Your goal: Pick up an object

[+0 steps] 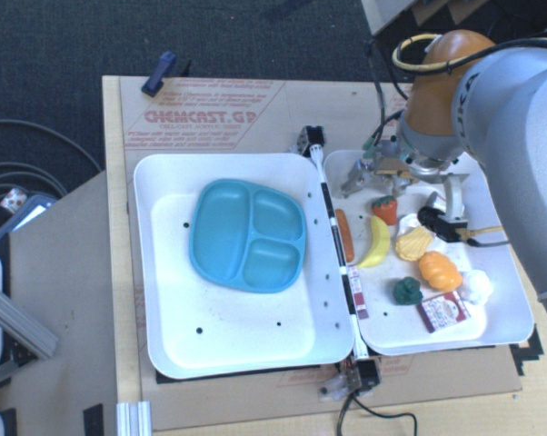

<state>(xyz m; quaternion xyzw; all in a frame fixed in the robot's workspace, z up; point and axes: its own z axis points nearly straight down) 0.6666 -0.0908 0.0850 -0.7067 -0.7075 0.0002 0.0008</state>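
White plastic bins sit side by side on the bench (210, 107), and our arm (492, 98) reaches in from three o'clock over the right bin (505, 321). The left bin (164, 325) carries a blue divided plate (248, 235) at its centre; it is well apart from the arm, so we judge it is not the target.

The pickable things crowd the right bin. A sausage (344, 234) lies along the nine o'clock wall, a banana (376, 242) just beside it, and a strawberry (385, 210) sits at the banana's twelve o'clock end. Toward three o'clock of those come a pale yellow piece (414, 242), an orange (439, 271), a dark green lump (406, 290) and a red-and-white packet (442, 312) near six o'clock.

Our hand (392, 173) hangs low at the bin's twelve o'clock end, just above the strawberry, which we take as the likeliest target because it lies nearest. Nothing is visibly held. How wide the hand stands we cannot tell from this slant. Because the items are packed close, a descent here could nudge the banana.
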